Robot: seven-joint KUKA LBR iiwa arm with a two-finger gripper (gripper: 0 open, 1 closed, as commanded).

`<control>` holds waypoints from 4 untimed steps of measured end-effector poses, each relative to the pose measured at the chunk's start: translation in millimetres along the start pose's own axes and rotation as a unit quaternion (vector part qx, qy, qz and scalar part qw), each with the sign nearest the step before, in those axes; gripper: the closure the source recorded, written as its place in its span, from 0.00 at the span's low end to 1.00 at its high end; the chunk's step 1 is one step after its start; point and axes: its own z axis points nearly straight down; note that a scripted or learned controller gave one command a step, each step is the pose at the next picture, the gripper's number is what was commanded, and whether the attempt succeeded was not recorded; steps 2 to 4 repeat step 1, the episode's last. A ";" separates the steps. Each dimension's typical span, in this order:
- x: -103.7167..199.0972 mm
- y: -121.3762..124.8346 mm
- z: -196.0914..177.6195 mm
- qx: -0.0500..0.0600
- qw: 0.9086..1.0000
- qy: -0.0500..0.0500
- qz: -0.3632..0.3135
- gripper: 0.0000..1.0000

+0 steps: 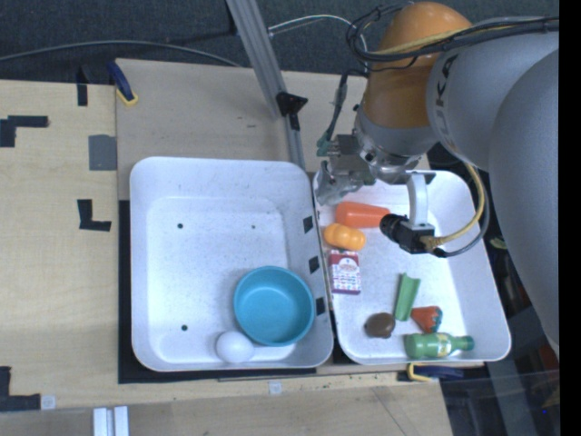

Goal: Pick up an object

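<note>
The gripper [343, 182] hangs low over the far left corner of the right bin [486, 321], under the orange band [413, 57] of the arm [508, 89]. Whether its fingers are spread or closed cannot be told, for the metal parts blur together against the white wall. Nothing can be seen between them.

Just below the gripper, toward the camera and slightly to the right, lies an orange carrot [361, 213], lengthwise across the bin. It is close under the gripper, but whether they touch cannot be told. Just beyond the carrot on the near side sits a yellow-orange lump [345, 236], touching or almost touching the carrot. Nearer still, straight below the gripper, is a small red and white carton [345, 272] lying flat by the bin's left wall.

Farther from the gripper, down and to the right, a green stick [406, 295] lies tilted, with a red piece [427, 317] and a brown lump [380, 325] beside its lower end. A green bottle [437, 343] lies on its side at the near wall, the farthest from the gripper in this bin.

To the gripper's left, across the divide, the left bin [172, 198] holds a blue bowl [273, 304] and a white ball [234, 345] touching it, both well apart from the gripper.
</note>
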 end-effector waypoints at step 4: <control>56.2 7.8 14.7 0.000 1.000 0.000 0.000 1.00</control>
